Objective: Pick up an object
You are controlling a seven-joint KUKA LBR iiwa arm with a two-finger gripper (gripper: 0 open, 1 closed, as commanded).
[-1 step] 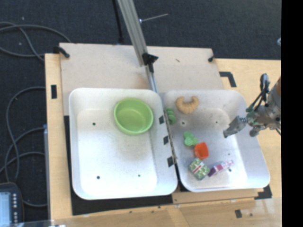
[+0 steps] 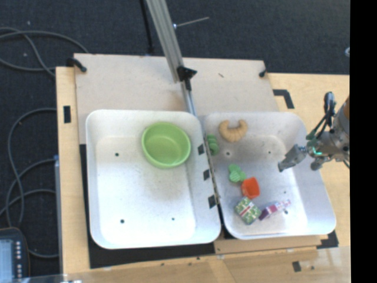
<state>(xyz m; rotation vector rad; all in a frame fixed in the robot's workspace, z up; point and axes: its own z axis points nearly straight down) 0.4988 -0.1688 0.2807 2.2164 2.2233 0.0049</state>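
- Gripper [image 2: 301, 157] is seen over the right edge of the right bin [image 2: 321, 208], fingers spread wide, nothing between them.
- Pickable things are all lying in the right bin, left and below the gripper, well apart from it.
- Nearest candidates judged to be the orange block [image 2: 251, 187] and the green piece [image 2: 236, 173] just above it; the two are almost touching.
- Risk: with those two so close, both could be nudged or one pushed aside by a finger on descent, giving an empty close.
- Risk: the patterned green packet [image 2: 245, 210] and the purple-and-white item [image 2: 274, 208] lie near each other at the bin's lower part; a flat packet is likely to slip from a two-finger pinch.
- Risk: the small green item [image 2: 212, 145] sits right by the divider between bins; a finger could be blocked by the wall there.
- Risk: the tan curved piece [image 2: 233, 130] is rounded and near the upper wall, so it may roll out of the pinch.
- Counts: two white bins; one green bowl [image 2: 166, 144] in the left bin [image 2: 106, 217]; six small things in the right bin (one tan, two green, one orange, one patterned packet, one purple-and-white).
- One metal pole [image 2: 168, 37] is seen crossing the desk [image 2: 129, 78] above the bins.
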